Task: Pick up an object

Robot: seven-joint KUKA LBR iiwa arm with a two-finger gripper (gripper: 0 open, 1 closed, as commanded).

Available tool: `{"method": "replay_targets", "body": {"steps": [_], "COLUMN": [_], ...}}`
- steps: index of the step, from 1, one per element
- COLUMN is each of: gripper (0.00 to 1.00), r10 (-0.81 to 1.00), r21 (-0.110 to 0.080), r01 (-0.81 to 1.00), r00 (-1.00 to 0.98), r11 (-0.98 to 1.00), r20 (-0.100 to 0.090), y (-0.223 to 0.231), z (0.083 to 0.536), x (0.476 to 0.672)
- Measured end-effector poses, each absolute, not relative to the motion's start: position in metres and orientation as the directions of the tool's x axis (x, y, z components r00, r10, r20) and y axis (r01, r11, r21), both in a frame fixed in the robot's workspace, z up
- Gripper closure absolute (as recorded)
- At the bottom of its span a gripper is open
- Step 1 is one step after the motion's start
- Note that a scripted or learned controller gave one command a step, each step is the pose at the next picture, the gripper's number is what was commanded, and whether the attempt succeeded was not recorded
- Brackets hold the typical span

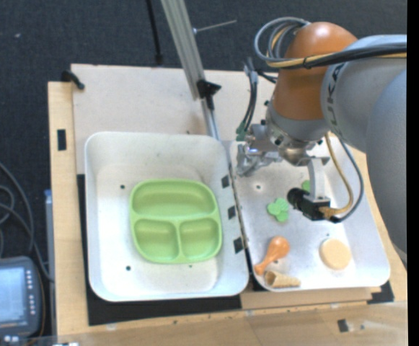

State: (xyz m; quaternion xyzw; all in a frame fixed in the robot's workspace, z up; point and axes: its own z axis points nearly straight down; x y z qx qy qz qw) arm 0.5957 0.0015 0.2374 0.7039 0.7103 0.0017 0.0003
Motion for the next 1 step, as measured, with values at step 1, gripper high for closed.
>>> {"method": "replay_targets", "body": {"steps": [1], "gripper": [1.0], "r10": [1.0], "r21": [0.002], "r01": [1.0], "r00": [-0.008], "r11": [0.008], "r20": [0.002], "y": [0.0625], "z": [0.2373], "x": [0.6106]}}
